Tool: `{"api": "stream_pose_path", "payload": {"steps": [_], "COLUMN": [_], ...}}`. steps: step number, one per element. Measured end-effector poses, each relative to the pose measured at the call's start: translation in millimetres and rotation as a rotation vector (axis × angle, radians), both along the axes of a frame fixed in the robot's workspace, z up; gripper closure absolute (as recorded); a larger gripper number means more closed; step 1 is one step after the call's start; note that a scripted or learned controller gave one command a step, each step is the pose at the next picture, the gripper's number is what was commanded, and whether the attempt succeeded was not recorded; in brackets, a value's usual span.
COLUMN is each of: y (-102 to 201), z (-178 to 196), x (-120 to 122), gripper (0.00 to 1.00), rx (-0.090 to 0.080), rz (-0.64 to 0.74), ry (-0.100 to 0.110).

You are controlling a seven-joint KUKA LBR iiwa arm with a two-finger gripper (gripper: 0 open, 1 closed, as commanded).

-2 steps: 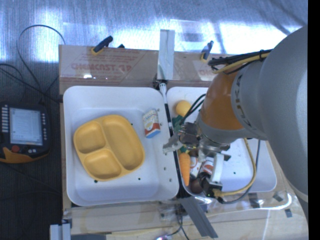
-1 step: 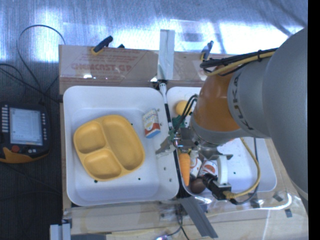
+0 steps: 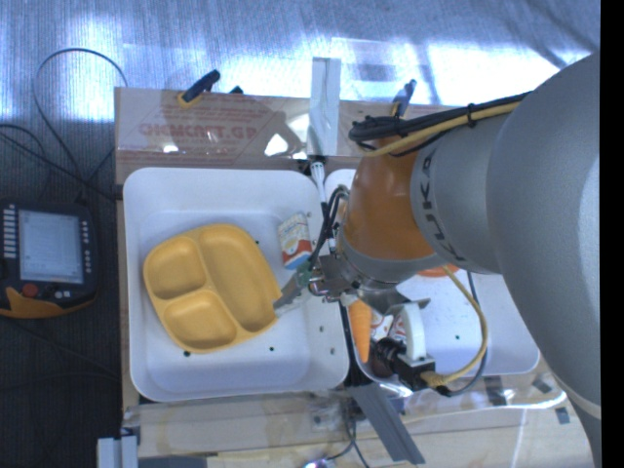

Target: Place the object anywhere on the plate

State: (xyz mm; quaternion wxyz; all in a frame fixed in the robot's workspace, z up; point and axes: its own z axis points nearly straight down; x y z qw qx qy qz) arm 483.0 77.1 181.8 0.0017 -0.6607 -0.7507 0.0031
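Camera view | white bins [image 3: 156,359] on wooden bench [image 3: 234,130] | yellow plate [image 3: 210,286] in left bin | hand [image 3: 292,293] grip unclear | pendant [image 3: 44,256] on dark floor

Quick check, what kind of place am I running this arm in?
Likely a robotics lab test bench: a grey and orange arm over two white bins, a handheld control pendant, loose cables, and a yellow plate.

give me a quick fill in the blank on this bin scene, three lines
1. The divided plate is coloured ____.
2. The plate lies in the ____ of the two white bins in the camera view.
3. The plate has ____ compartments.
4. The small red and white packet lies in the same bin, to the plate's ____.

Missing words: yellow; left; three; right
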Motion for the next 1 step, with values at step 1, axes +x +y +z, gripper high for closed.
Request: {"api": "stream_pose_path", "payload": {"steps": [1], "y": [-0.8], "z": [7.4], "x": [0.2], "gripper": [1.00], "rx": [-0.001], "rz": [-0.001], "ry": [0.005]}}
